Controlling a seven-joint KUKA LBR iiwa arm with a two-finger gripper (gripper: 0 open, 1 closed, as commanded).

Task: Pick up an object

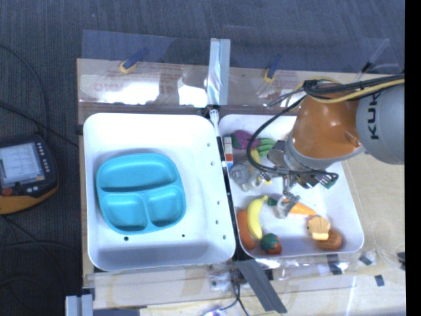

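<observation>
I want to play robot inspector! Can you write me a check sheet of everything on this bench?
Surface: bench bearing two white bins side by side, left bin and right bin.
Job's things: in the right bin, toy banana, carrot, strawberry, purple item, green item, tan and brown toy food.
Clutter: blue divided tray in the left bin.
Grippers: end effector low over the right bin beside the banana; grip unclear.
Cables: black and yellow cables along the arm; dark cord on the floor.
Surroundings: dark carpet, handheld control pendant at left.
</observation>
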